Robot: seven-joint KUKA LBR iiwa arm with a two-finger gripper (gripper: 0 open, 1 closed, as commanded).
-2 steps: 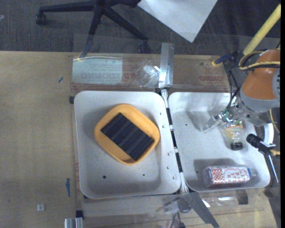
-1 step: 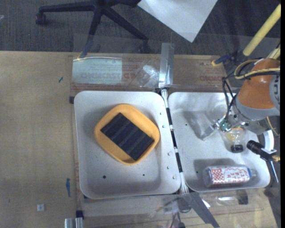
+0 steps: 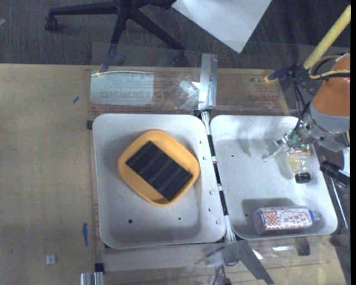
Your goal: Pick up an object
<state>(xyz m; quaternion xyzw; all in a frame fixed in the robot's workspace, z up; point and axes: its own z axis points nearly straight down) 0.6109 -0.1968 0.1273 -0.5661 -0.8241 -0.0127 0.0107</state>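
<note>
My gripper (image 3: 282, 149) hangs over the upper right part of the right bin (image 3: 245, 211), below the grey arm with its orange band (image 3: 334, 89). It looks open, with one metal finger (image 3: 268, 154) splayed to the left and nothing between the fingers. A small clear bottle with a black cap (image 3: 300, 165) lies just right of and below the gripper, close to it. Near the right bin's front edge, a red-and-white patterned can (image 3: 283, 219) lies on its side. In the left bin (image 3: 111, 222), a yellow-orange pad with a dark ribbed panel (image 3: 158, 167) rests at the middle.
A divider rail (image 3: 217, 172) runs between the two bins. A metal bracket (image 3: 208, 80) and clear plastic wrap (image 3: 186, 92) sit behind the bins. Cables and a yellow rod (image 3: 328, 36) crowd the upper right. An office chair base (image 3: 111, 16) stands on the floor beyond the bench.
</note>
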